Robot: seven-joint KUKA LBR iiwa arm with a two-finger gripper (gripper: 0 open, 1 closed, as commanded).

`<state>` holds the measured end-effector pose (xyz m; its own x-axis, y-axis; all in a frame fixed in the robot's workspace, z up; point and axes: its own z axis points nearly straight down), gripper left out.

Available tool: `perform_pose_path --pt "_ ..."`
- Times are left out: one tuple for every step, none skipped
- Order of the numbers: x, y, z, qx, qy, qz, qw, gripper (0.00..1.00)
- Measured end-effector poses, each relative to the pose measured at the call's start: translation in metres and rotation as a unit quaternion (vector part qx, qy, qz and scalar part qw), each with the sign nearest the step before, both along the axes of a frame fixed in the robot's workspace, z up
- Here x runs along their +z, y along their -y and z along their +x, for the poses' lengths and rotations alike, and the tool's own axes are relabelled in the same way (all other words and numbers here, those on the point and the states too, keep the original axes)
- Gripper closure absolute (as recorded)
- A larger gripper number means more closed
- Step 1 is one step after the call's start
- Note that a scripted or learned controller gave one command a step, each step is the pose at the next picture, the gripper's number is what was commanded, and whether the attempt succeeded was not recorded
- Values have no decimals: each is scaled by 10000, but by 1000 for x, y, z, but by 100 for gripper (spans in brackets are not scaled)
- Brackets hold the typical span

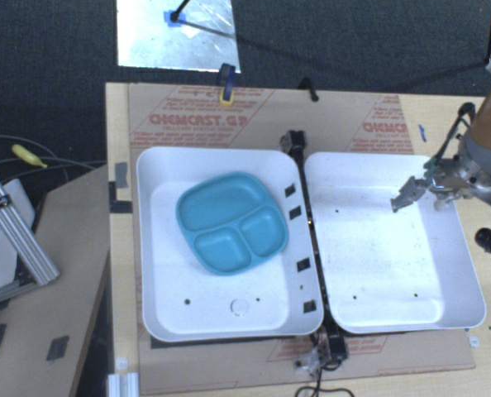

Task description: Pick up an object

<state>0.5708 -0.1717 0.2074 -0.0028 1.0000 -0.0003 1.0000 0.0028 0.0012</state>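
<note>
A blue plate (231, 222) with three compartments lies flat in the left white bin (159, 304), slightly above its middle. My gripper (409, 193) hangs over the upper right part of the right white bin (452, 313), far to the right of the plate. The arm enters from the right edge of the view. Nothing shows held at the gripper.
Black clips (297, 213) run along the seam between the two bins. A faint round mark (240, 307) sits near the left bin's front wall. A yellow and blue clamp (226, 85) stands at the back edge of the cardboard-covered bench (204, 118).
</note>
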Motion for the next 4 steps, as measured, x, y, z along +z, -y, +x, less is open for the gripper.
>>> perform_pose_path --pt "-126 37 -36 -32 -3 -3 10000 0" --pt "-124 30 -87 -20 -23 8 10000 0" --pt "-112 31 -83 -7 21 -12 10000 100" --pt "-8 -66 -73 58 50 8 10000 100"
